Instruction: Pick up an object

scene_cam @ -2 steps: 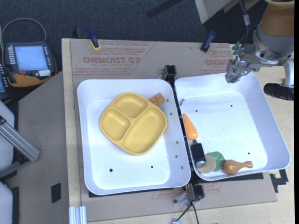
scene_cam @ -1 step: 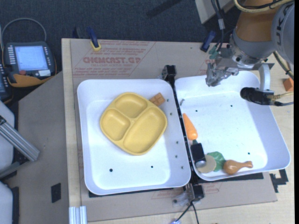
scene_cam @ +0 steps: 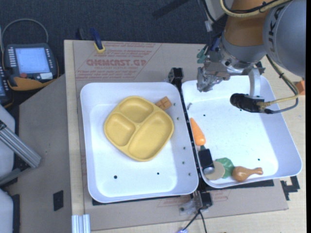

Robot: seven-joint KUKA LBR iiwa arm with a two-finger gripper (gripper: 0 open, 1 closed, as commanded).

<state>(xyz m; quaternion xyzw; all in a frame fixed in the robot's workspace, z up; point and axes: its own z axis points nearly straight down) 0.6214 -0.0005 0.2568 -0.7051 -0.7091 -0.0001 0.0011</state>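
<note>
Arm (scene_cam: 262, 18) cut off top/right; brown block (scene_cam: 164, 103) partly under tray (scene_cam: 139, 128).

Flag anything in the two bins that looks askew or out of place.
The yellow divided plate lies turned at a slant in the left bin, and a small brown block is wedged at its upper right edge. In the right bin, the carrot lies against the left wall. Nothing looks spilled or broken.

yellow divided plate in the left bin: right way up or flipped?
Right way up. The yellow divided plate shows its three hollow compartments and raised dividers facing the camera, lying flat on the left bin floor.
</note>
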